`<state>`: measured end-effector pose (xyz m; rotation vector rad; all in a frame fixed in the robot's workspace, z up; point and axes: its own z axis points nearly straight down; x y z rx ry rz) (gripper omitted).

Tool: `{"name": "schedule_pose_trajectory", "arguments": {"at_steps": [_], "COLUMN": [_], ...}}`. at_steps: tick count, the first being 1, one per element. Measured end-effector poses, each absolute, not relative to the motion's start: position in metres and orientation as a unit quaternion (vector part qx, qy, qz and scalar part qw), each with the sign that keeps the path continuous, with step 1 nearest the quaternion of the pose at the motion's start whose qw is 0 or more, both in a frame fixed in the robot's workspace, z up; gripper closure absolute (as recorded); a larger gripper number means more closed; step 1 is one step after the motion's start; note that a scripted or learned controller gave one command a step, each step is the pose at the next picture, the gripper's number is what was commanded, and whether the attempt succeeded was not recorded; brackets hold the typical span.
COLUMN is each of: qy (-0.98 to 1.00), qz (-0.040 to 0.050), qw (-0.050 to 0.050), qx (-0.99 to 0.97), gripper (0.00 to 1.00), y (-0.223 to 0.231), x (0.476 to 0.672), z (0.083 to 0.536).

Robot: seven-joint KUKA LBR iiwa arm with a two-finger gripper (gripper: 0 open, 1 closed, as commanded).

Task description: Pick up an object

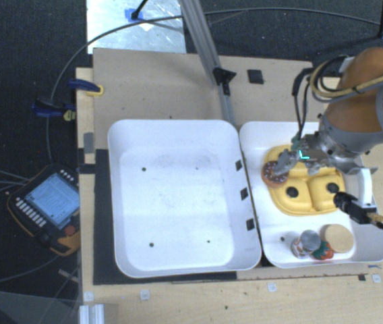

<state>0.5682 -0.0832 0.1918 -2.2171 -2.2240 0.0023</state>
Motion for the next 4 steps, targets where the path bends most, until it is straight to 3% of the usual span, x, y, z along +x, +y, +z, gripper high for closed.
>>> {"name": "schedule_pose_trajectory", "arguments": {"at_steps": [1, 2, 3, 4], "qy": [-0.708, -0.708, -0.708, -0.708], "qz": [-0.0004, 0.0012, -0.0070, -0.0086], "qw": [-0.001, 0.001, -0.012, -0.011], "qx": [-0.706, -0.707, -0.706, -0.706], "gripper": [0.00, 0.00, 0.00, 1.00], "y": [-0.083, -0.087, -0.089, -0.088], "x": [0.569, 0.567, 0.575, 0.576], "z": [0.193, 0.131, 0.110, 0.120]}}
